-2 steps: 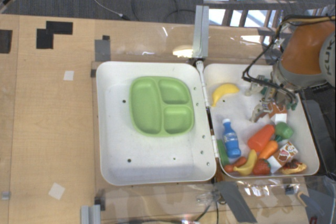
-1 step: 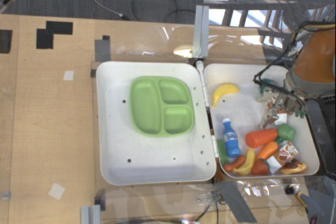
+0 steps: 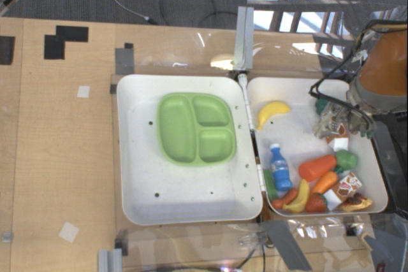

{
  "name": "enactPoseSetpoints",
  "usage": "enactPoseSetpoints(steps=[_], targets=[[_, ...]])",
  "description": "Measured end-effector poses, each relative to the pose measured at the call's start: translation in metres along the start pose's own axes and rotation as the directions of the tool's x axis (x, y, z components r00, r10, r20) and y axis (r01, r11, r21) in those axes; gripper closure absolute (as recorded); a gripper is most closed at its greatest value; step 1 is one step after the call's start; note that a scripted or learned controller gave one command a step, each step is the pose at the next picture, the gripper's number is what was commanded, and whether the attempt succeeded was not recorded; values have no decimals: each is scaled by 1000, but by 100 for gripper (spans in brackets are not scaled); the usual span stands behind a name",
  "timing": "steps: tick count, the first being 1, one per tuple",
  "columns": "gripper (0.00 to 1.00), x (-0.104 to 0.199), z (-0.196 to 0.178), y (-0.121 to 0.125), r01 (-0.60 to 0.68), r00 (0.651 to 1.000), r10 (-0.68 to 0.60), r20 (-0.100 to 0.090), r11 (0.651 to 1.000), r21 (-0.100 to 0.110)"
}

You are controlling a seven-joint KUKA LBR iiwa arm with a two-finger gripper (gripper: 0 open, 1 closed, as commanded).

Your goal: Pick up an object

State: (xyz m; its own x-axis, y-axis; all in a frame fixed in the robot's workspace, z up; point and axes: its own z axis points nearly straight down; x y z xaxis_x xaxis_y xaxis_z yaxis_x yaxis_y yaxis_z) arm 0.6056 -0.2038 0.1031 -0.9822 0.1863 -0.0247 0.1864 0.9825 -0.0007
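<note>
Over the right bin [image 3: 376,156] — end effector [image 3: 336,123], grip state unclear, orange carrot [image 3: 317,167] just below, banana [image 3: 273,113] well left

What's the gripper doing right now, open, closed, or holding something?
Gripper: low over the right bin, near its far right side; whether it is open, closed or holding anything cannot be told.

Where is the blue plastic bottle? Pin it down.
The blue plastic bottle lies in the right white bin, near its left wall, below the yellow banana and left of the orange pepper.
</note>
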Motion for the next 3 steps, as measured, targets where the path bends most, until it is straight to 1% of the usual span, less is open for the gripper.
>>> enactPoseSetpoints(steps=[1,2,3], targets=[[0,0,1,0,1,1000,-1,-1,1000,0],[0,-13,16,2,-92,996,92,-14,996,0],[0,23,14,-5,-232,973,232,-11,973,1]])
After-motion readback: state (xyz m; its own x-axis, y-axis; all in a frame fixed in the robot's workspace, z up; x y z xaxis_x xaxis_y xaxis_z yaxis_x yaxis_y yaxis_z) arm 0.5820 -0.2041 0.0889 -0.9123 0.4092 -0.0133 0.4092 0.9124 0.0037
